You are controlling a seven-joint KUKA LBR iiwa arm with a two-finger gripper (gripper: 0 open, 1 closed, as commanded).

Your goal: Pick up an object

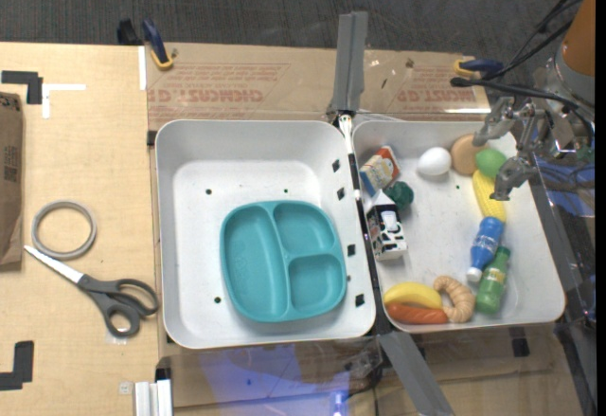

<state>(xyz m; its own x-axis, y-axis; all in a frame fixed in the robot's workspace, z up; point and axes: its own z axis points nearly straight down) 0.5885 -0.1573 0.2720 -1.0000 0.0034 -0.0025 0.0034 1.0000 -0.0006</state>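
From my console the gripper (507,151) hung over the upper right corner of the right bin (431,239), its fingers spread and nothing between them. One fingertip (503,185) sat just above the yellow corn cob (489,199), which lay along the bin's right side, touching the green round piece (491,162) at its top end. I judged the cob the likeliest thing to take — small, light, hard plastic by the look of it, stiff enough for a firm pinch but smooth and rounded, so prone to squirt out. I would have closed across its narrow width, near the middle, not along its length.

The right bin was crowded. A white egg (435,161) and a tan round piece (464,154) sat near the top; a small carton (379,169), a dark green piece (401,194) and a black-and-white box (386,230) lay along the left wall. Below the cob were a blue bottle (486,243) and a green bottle (492,283) close together, and along the bottom a banana (415,294), a red piece (414,314) and a tan shrimp-like toy (458,298), all touching.

The left bin (189,163) held a teal divided plate (283,259), its three compartments bare. With neighbours so close, a stray finger might well have nudged the green piece.
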